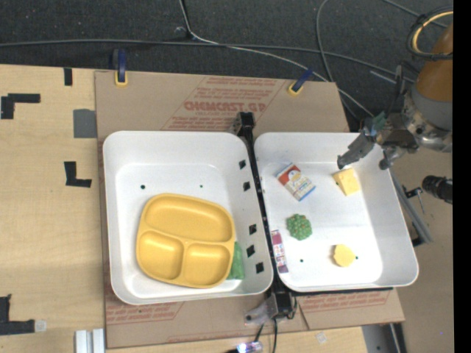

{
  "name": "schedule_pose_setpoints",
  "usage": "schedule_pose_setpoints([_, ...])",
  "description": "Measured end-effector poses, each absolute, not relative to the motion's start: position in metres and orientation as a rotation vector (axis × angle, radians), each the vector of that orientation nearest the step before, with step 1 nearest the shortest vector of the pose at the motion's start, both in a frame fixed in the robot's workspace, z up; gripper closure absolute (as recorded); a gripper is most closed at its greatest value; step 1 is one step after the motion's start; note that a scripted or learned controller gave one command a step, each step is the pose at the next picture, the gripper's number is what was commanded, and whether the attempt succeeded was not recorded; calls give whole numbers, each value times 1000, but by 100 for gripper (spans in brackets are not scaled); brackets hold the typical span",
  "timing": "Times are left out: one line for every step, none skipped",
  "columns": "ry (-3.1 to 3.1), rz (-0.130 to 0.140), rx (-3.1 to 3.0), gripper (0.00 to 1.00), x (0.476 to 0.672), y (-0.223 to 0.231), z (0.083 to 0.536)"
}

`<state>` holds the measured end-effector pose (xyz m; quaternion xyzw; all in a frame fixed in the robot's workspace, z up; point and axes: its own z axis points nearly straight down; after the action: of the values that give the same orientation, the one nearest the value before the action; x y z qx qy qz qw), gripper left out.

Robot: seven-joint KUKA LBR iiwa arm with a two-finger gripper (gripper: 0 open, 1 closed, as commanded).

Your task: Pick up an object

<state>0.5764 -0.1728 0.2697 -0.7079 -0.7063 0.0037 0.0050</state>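
Jaws: spread apart and holding nothing, poised over the right bin's far corner, I'd guess to drop on what lies below.
Yellow block: just beneath the jaws and a touch nearer us, untouched, the likeliest pick.
Small carton: off to their left.
Green lump: farther left and nearer.
Yellow disc: nearest us.
Yellow tray: well away, in the left bin.
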Motion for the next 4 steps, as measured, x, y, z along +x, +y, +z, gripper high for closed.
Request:
schedule_pose_setpoints([-2222, 2, -2220, 0, 578, -172, 276])
schedule_pose_setpoints([-2220, 7, -2218, 0, 586, -176, 217])
schedule_pose_setpoints([-2219, 7, -2218, 0, 583, -182, 170])
schedule_pose_setpoints([-2220, 7, -2216, 0, 582, -177, 106])
